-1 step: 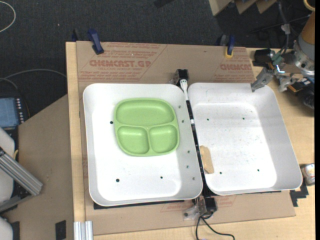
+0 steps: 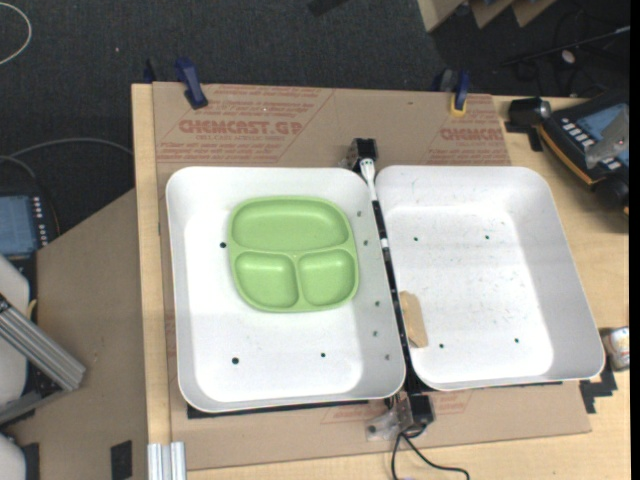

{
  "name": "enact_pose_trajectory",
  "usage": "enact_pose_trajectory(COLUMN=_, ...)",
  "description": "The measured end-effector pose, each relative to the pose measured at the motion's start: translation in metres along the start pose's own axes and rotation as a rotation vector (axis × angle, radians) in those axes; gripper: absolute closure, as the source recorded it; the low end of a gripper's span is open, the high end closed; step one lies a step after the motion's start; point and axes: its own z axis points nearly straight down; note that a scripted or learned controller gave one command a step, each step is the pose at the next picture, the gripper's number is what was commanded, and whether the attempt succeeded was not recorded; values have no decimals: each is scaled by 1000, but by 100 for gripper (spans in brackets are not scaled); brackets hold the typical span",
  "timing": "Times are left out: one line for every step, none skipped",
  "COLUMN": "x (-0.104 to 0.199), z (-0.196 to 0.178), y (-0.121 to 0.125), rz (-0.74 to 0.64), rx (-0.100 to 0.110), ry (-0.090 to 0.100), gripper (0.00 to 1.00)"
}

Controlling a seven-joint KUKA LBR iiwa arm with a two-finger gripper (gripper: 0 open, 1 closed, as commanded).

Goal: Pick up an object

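**Green divided plate waits in the left bin; a rim is the place to pinch**

The light green, three-compartment plastic plate [image 2: 294,254] lies flat in the left shallow white bin [image 2: 200,363], in the bin's far half and nearer its right wall than its left, close to the seam where the two bins meet. One wide compartment faces the bin's far edge and two smaller ones face the near edge.

The right shallow white bin [image 2: 560,268] carries only a small tan, cardboard-like scrap [image 2: 414,320] lying against its left wall, towards the near corner.

As for the pincer, its state cannot be told from this camera view.

Judging by its look, the plate is moulded plastic: light, stiff and smooth, so probably slippery under metal fingers and not fragile. Lying flat with rounded corners, it offers little to close on from above. The likeliest holds are the raised outer rim or one of the ridges dividing the compartments, with one finger inside a compartment and the other outside the edge. A grip at one edge would probably let the plate tilt or slide, so a hold near the middle of a long side seems safer. The scrap looks thin and flat, harder to pinch.
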Motion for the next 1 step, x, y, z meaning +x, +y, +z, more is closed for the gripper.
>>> enact_pose_trajectory(x=-4, z=-145, y=-30, rz=-3, rx=-3, ry=-2, gripper=0)
